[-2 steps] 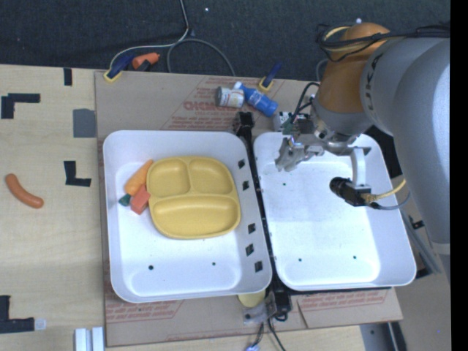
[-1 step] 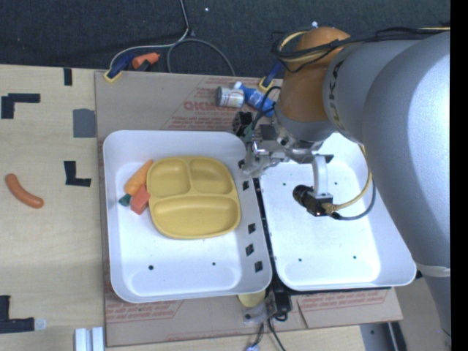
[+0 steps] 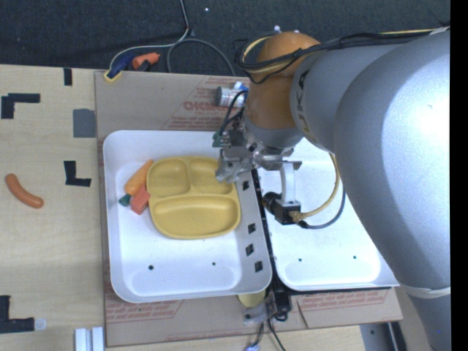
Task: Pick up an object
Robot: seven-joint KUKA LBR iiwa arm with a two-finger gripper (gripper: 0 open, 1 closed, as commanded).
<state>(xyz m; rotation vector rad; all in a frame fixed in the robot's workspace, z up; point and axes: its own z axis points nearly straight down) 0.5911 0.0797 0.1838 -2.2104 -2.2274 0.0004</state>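
The large grey arm (image 3: 380, 159) runs off the top, right and bottom edges and covers much of the right shallow white plastic bin (image 3: 329, 265). The metal two-finger tool (image 3: 232, 168) sits low over the far right corner of the yellow compartmented plastic tray (image 3: 191, 199), hiding that corner; its fingertips are too small and cluttered to read. A pale yellow object (image 3: 250, 298) peeks from under the left white bin (image 3: 175, 276), mostly hidden.

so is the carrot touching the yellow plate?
Touching. The camera view shows the carrot lying against the yellow plate's left rim, no gap visible.
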